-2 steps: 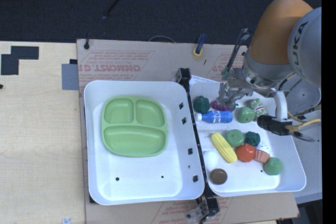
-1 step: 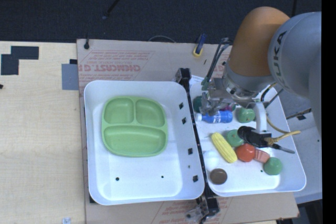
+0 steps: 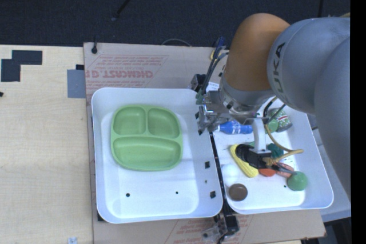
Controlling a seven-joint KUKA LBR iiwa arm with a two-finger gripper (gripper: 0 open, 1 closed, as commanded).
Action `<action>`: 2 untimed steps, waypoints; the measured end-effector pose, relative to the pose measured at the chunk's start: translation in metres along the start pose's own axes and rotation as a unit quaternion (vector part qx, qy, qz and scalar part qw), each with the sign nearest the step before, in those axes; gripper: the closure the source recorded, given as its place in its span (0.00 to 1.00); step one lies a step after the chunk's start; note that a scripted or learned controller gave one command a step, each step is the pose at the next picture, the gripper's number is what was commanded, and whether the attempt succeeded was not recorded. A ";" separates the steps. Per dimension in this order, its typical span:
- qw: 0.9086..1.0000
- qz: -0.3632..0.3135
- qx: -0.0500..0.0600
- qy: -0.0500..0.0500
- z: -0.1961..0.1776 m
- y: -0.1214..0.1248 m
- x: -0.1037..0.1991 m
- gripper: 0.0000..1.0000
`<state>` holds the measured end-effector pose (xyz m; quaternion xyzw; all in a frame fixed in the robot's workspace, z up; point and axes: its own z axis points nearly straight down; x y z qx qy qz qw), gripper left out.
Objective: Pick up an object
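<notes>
Reaching low over the right bin, the pincer hides its grip — nothing visibly lifted, the blue bottle lies beside it.

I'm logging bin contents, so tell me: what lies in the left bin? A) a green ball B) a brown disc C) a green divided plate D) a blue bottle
C: the green divided plate lies in the left bin; the bottle, disc and ball are in the right bin.
</notes>
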<state>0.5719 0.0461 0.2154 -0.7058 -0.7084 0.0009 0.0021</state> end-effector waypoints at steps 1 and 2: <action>1.000 0.001 0.000 0.000 -0.004 -0.008 0.012 1.00; 1.000 0.001 -0.001 0.000 -0.014 0.002 0.024 1.00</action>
